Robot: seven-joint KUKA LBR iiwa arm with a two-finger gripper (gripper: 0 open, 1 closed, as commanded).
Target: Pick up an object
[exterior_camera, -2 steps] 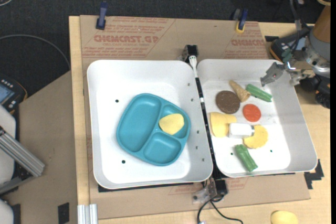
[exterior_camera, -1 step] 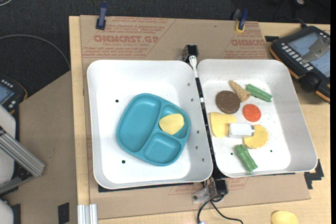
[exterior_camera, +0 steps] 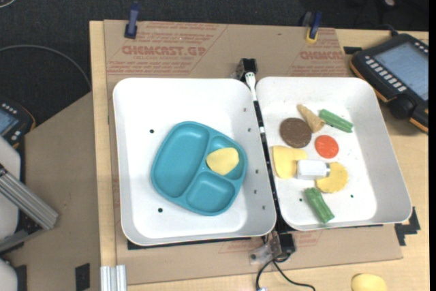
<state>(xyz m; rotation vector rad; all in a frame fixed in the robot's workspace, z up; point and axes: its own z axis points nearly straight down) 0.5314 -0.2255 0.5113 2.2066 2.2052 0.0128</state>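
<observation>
Left bin [exterior_camera: 129, 146]: blue tray [exterior_camera: 194, 168] centered (margins all around); right bin [exterior_camera: 368, 95] crowded.

So the surface [exterior_camera: 102, 228] is light wood, with a brown cardboard sheet [exterior_camera: 204, 44] laid over most of it. Two white bins sit side by side on the cardboard: left bin [exterior_camera: 129, 146] mid-frame, right bin [exterior_camera: 381, 146] touching it. A yellow thing [exterior_camera: 368, 281] lies at the bottom right edge.

Red print "CHEMCAST GP" on the brown cardboard sheet [exterior_camera: 204, 44] under the bins, repeated at right, partly hidden.
</observation>
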